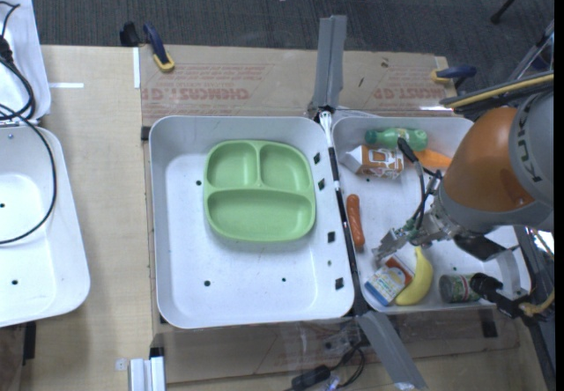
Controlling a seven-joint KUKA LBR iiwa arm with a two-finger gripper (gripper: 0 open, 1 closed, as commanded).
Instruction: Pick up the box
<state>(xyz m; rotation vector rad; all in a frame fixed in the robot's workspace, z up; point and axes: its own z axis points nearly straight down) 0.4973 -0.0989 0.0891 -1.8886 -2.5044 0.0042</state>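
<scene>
The box [383, 162], a small brown and white carton, lies at the back of the right bin [401, 123], beside a green bottle [397, 136]. My gripper [397, 244] hangs over the middle of that bin, well in front of the box and apart from it. It is open with nothing between its fingers. It sits just above a blue and white packet [385, 286] and a banana [419, 278].
A red sausage [354, 220] lies along the right bin's left wall. An orange carrot [433, 158] and a can [456, 288] are also in this bin. The left bin [176, 231] bears a green divided plate [259, 189].
</scene>
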